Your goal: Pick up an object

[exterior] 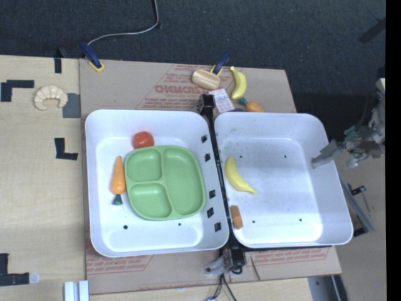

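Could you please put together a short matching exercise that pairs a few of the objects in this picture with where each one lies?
Things:
1. tomato
2. carrot
3. banana
4. croissant

Places:
A. in the right bin, near its left wall
B. outside the bins, on the bench at far left
C. in the left bin, along the left edge of the green plate
D. in the left bin, just beyond the plate's top edge

Pairs: 1-D, 2-C, 3-A, 4-B

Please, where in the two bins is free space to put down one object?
The right bin has most: bare floor right of the banana, up to its right wall. The left bin is crowded by the green plate, carrot and tomato; a bare strip lies below the plate.
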